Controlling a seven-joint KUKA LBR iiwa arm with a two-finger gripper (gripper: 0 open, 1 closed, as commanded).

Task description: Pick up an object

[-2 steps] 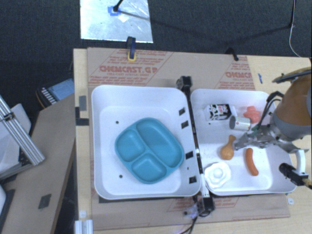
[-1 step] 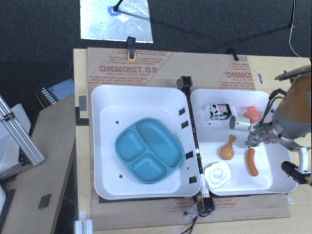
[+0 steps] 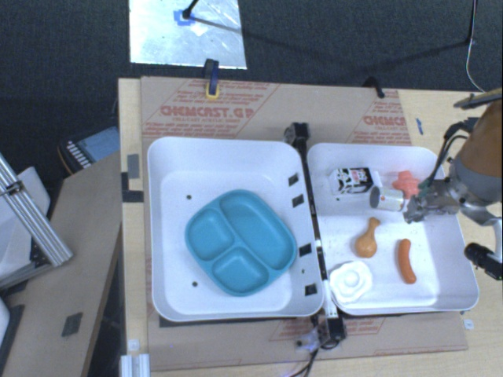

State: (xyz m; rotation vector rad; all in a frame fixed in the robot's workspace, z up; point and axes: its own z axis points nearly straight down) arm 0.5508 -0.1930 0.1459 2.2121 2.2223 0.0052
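Two shallow white bins sit side by side on the table (image 3: 130,234), on a sheet of brown cardboard (image 3: 236,108) printed with red lettering. The left bin (image 3: 169,163) carries a blue divided plate (image 3: 240,242) with three compartments, lying near the middle of the bin and turned at an angle to its walls.

The right bin (image 3: 448,289) carries several small things. A black-and-white carton (image 3: 351,180) lies toward the far edge of the bin, left of centre. Just beside it, on its right, lies a small grey and white cylinder (image 3: 385,199). A pink toy (image 3: 406,182) lies near the far right corner, close behind the cylinder. A tan drumstick-shaped toy (image 3: 366,240) lies around the middle of the bin, its thin end pointing toward the far edge. To its right, apart from it, an orange sausage-shaped toy (image 3: 405,260) lies lengthwise. A white round piece (image 3: 350,282) sits at the near left corner, against the wall between the bins.

The arm reaches in over the right edge of the right bin. The claw (image 3: 414,207) hangs low just beside the cylinder's right end and near the pink toy. Whether its fingers are spread or closed cannot be told, and nothing can be seen between them.
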